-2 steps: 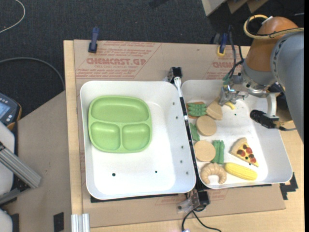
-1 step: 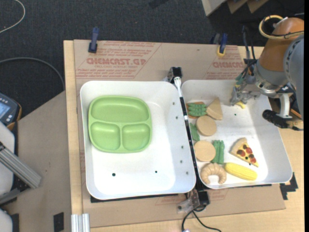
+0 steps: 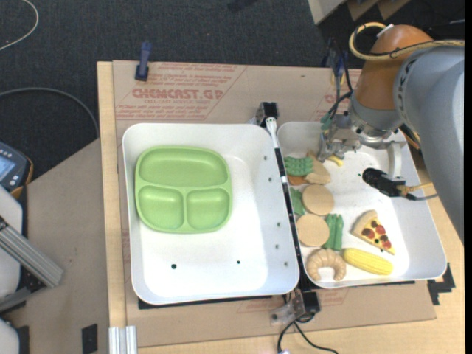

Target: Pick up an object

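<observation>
My gripper point(image 3: 333, 150) hangs low over the far left part of the right bin point(image 3: 420, 231), reaching in from the right. Just below and left of it lie a green-and-orange toy piece point(image 3: 299, 167) and a small tan piece point(image 3: 319, 176). Farther toward the front are two round tan discs point(image 3: 318, 199) point(image 3: 313, 231), a green bean pod point(image 3: 335, 231), a pizza slice point(image 3: 372, 232), a yellow corn cob point(image 3: 367, 261) and a croissant point(image 3: 327, 264). Nothing shows as held by the gripper.
The left bin point(image 3: 251, 249) holds a green divided plate point(image 3: 183, 189) at its far left. The ridge point(image 3: 284, 198) where the two bins meet runs close to the left of the toy food. The grey arm point(image 3: 435, 102) covers the right bin's far right corner.
</observation>
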Robot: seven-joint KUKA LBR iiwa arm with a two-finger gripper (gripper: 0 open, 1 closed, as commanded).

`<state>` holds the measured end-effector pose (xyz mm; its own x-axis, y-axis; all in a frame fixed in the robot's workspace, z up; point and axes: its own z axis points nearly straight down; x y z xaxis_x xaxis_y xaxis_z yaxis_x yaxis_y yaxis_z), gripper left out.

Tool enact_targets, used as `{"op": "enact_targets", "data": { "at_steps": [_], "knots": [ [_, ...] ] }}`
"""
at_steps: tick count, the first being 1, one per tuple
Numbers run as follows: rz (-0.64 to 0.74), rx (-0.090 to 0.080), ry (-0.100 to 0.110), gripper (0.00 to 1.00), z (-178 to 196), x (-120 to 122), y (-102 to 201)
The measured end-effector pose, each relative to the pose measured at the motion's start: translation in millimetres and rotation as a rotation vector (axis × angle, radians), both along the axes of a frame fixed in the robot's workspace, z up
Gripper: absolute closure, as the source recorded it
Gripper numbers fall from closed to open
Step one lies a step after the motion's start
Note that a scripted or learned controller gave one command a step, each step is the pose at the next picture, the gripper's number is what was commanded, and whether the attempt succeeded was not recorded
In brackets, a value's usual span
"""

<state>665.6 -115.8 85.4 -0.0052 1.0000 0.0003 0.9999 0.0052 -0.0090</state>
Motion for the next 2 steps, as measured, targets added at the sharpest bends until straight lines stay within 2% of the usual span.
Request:
{"op": "enact_targets", "data": {
  "at_steps": [1, 2],
  "knots": [
    [-0.008, -0.003, -0.014, 1.00, 26.3, 1.4, -36.6],
    [-0.005, 0.000, -0.001, 1.00, 0.1, -0.2, -30.8]
  ]
}}
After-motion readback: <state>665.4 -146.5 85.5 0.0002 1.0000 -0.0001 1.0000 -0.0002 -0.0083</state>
